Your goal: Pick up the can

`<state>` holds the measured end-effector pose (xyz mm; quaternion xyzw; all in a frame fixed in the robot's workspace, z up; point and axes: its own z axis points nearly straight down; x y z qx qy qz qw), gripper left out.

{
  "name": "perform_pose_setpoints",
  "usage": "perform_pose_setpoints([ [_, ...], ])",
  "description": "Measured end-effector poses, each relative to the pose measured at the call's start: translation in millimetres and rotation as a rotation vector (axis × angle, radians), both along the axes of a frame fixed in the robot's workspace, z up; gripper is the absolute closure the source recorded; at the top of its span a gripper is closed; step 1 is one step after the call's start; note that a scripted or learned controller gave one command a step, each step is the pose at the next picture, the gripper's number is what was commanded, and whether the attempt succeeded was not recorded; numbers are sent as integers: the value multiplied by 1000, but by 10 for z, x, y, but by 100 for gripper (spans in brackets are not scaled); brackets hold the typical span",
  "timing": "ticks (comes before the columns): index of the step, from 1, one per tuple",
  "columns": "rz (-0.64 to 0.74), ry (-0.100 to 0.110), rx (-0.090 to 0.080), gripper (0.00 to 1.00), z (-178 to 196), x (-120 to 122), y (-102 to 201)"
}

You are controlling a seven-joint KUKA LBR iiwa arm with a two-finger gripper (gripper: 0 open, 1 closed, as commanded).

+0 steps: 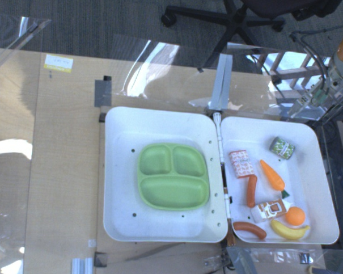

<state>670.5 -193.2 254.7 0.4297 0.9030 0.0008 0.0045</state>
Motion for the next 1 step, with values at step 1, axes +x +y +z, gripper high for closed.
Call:
perform_pose_setpoints([
  [1,-83,-6,2,100,982,-100,885],
])
